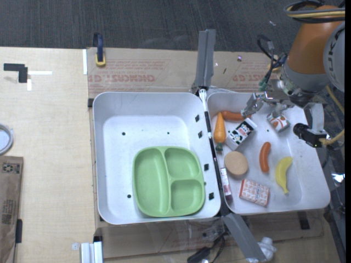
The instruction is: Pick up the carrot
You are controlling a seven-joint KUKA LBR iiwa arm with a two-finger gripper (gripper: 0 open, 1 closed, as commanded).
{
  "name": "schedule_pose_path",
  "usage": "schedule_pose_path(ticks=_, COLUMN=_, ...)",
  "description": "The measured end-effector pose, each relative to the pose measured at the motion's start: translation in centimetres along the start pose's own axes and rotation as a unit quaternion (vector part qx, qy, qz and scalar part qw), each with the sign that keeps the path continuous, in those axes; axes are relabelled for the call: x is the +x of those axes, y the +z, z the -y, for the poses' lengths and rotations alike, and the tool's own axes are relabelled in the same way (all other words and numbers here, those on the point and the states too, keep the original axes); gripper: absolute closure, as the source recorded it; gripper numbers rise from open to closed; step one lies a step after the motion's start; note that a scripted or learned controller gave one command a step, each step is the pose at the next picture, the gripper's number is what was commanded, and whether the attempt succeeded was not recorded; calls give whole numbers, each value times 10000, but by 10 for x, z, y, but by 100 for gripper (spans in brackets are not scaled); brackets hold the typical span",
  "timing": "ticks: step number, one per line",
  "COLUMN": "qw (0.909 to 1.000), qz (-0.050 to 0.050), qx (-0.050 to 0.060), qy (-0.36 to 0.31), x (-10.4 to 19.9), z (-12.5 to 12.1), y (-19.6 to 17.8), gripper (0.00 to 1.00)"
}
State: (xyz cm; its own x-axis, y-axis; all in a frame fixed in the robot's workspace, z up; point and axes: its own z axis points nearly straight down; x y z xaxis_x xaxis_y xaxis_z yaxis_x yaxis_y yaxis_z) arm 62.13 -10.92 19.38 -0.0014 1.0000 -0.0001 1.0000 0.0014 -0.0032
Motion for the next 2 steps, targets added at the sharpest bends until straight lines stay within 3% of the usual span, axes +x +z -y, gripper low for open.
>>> schedule_pose_path(ticks=1, qw=9994, qz=4, qx=-18, qy=-359, x=-29, z=46, y=92, gripper=0)
schedule_pose_path(ticks=2, qw=9971, qz=2, qx=-6, qy=764, x=57, z=97, y=3, gripper=0)
